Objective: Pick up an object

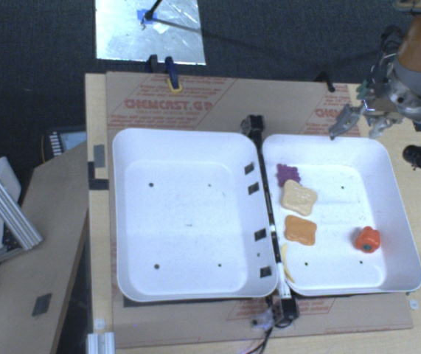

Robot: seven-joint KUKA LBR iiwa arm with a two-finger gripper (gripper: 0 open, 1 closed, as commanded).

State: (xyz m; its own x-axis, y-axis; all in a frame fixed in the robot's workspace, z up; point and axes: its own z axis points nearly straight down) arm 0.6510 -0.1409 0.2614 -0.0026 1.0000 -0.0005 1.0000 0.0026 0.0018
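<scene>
From above, we see the arm coming in at two o'clock, its tool [357, 122] hanging over the far rim of the right bin [398, 198], above the cardboard sheet [195, 98] that lies under both bins on the worktop [63, 198]. Its two fingers look spread, with a plain gap between them and nothing in it, so we judge the tool open and empty. The things to choose from all lie in the right bin: a purple toy [288, 173] near its ten o'clock corner, a pale slice of toast [299, 198] just below it, an orange-brown biscuit [301, 230] next down, a thin yellow strip [286, 262] along the wall at seven o'clock, and a red-orange pepper [368, 240] at four o'clock, well apart from the rest. The left bin [122, 198] sits beside it, the two touching along the middle. We take this for the approach step, nothing yet picked. Next the tool must travel toward six o'clock over one thing, drop, and close; the pepper, standing alone, looks the easiest.
</scene>
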